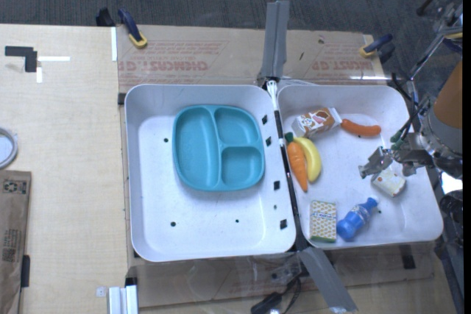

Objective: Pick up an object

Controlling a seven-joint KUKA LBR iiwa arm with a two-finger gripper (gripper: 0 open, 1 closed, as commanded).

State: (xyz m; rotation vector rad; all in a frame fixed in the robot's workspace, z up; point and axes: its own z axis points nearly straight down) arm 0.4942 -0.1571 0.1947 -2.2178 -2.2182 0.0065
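Observation:
My gripper point(375, 163) hangs low over the right side of the right bin point(412, 232), reaching in from the right. It stands open with nothing between its fingers. A small white block point(391, 184) lies just below and to the right of it, very near the fingertips. A blue bottle point(356, 220) lies in front of it, next to a cracker box point(322, 221). Farther left, a carrot point(297, 164) and a banana point(311, 158) lie side by side. A sausage point(360, 127) and a snack packet point(316, 121) lie at the back.
The left bin point(147, 232) holds a teal divided plate point(218, 148). A grey divider bar point(276, 40) runs up between the bins. Clamps point(131, 27) hold the cardboard at the back corners. The arm's body crowds the right bin's right wall.

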